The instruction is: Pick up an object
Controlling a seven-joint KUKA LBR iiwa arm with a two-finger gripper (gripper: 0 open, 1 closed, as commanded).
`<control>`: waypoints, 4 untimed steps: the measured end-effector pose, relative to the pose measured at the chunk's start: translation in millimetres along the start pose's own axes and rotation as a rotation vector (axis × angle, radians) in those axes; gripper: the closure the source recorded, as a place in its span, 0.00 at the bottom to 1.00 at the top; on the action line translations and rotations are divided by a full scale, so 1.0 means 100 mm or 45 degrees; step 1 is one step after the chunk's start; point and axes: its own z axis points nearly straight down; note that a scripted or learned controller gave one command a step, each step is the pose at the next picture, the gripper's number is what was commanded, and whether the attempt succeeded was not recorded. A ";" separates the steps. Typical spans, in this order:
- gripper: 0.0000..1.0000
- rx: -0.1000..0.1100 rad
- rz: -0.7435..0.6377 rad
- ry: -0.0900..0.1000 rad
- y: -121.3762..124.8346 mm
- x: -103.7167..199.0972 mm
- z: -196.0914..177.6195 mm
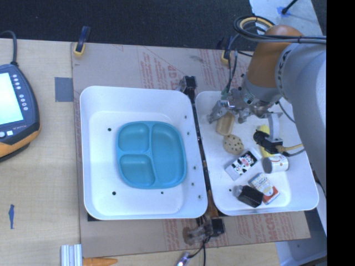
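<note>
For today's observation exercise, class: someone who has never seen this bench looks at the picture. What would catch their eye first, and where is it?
The blue divided plate stands out first, alone in the left white bin. Next comes the grey arm with its orange band, reaching in from the right, its gripper low over the back of the right bin, just above a tan object. Small items clutter that bin.

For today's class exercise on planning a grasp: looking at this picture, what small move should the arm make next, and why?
Probably a short drop straight down. The claw sits at the top of the right bin, just above a tan block, apparently the nearest thing to it. Lowering would bring the block between its tips. The other items lie farther down the bin.
</note>
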 end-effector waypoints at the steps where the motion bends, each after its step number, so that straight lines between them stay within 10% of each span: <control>1: 0.00 0.004 0.001 -0.002 -0.16 0.03 0.00; 3: 0.00 0.000 -0.001 -0.001 0.00 0.05 0.00; 4: 1.00 0.003 -0.004 0.000 0.00 0.04 -0.10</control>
